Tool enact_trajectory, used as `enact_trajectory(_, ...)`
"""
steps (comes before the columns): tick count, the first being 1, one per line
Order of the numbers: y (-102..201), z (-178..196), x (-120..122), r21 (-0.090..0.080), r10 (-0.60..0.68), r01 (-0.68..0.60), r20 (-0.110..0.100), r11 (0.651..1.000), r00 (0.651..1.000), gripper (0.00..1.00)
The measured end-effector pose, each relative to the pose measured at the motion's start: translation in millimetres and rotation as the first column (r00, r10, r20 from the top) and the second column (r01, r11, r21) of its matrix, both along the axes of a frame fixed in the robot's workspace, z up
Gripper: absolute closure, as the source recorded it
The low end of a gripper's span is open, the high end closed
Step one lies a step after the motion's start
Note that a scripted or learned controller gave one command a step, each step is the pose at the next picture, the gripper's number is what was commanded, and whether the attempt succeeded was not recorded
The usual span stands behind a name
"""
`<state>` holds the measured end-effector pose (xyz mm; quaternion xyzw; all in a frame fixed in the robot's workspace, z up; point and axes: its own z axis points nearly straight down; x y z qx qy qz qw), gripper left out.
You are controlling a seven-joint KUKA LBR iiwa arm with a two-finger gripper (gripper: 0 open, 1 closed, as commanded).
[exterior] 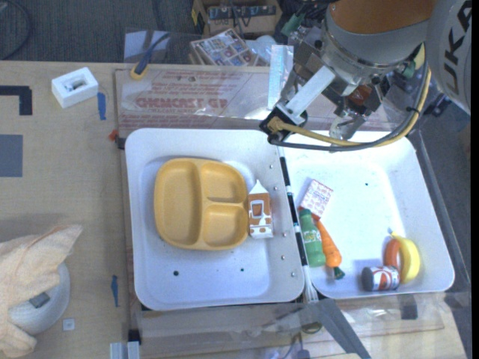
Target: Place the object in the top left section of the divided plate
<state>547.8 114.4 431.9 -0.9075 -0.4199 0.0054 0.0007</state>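
Far left on the bench, outside the bins, I see a cream cloth (34,264) near me and a small white box (75,87) farther back. Behind the bins lies a clear sheet (187,99) with red lettering that looks like "CHEMCAST GP".

In the left bin (138,215) the yellow divided plate (200,203) sits towards the far-left part, with one big section on its left and two smaller ones on its right. The small orange-and-white carton (260,217) is in this same bin, lying just off the plate's right rim and touching it or nearly so. Its long axis runs near to far, alongside the wall between the bins. Its print is too small for me to read.

In the right bin (426,200), a pink-patterned packet (316,195) lies near the left wall. Nearer to me are a green bottle (310,239) and a carrot (328,245), side by side and pointing near to far. In the near-right corner are a can (380,277) on its side and a banana (408,256).

The arm (374,10) reaches in from the far right, orange band uppermost, with part of the letters "UK" showing on its grey casing. The gripper (346,118) hangs over the far edge of the right bin, well apart from the carton and the plate. I can't tell from here whether it is open or closed.
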Motion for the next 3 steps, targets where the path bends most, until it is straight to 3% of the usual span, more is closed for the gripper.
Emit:
enact_trajectory(1,4,0,-34,-0.002,-0.323,0.323,0.005,0.947,0.946,0.0)
enact_trajectory(2,-16,0,-18,-0.001,-0.51,0.51,0.009,0.86,0.86,0.0)
enact_trajectory(3,-42,1,-31,-0.002,-0.621,0.621,0.011,0.784,0.784,0.0)
